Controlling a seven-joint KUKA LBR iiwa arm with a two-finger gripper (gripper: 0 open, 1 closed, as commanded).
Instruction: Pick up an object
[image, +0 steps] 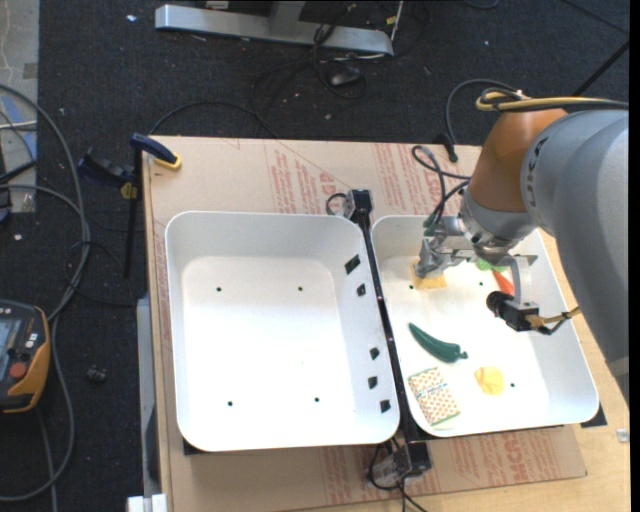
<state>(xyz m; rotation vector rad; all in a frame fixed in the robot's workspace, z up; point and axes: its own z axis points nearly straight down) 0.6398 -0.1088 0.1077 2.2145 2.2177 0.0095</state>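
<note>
My gripper (432, 262) sat low in right bin (560, 400), touching tan block (431, 281). Couldn't tell grip state. Green pepper (437, 343), checkered packet (434, 394) lay nearby.

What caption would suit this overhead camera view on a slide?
Robot arm's gripper lowered over a yellow block in the right bin, near a green pepper.

Red printed lettering runs across the cardboard sheet (270, 165) under the bins, along its far part and again near its front edge, but the letters are too small and faint to read. Nothing else bears legible text.
</note>
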